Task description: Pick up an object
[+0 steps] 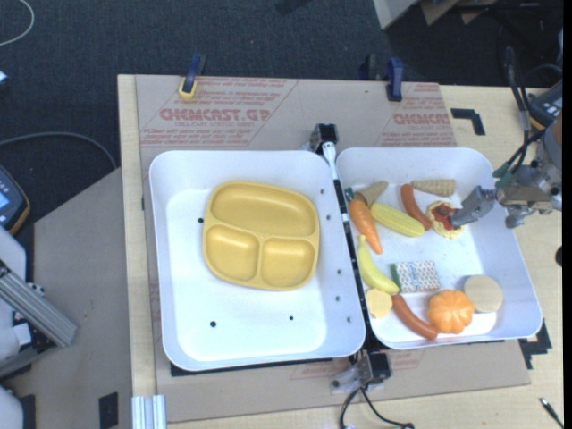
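1. Two white bins are seen side by side on the worktop (268,96).
2. A yellow plate (261,235) with three sections is laid in the left bin (179,266).
3. Toy foods are spread in the right bin (509,266).
4. A carrot (365,224) and a corn cob (397,220) are placed at its left side, with a banana (375,272) nearer.
5. A small pumpkin (450,311) is set at the near edge, just beside a pale round biscuit (483,293).
6. The pincer (466,213) is reached in from the right and is seen just above a small red and yellow toy (441,216).
7. How far the pincer is open cannot be told, and nothing is seen held in it.
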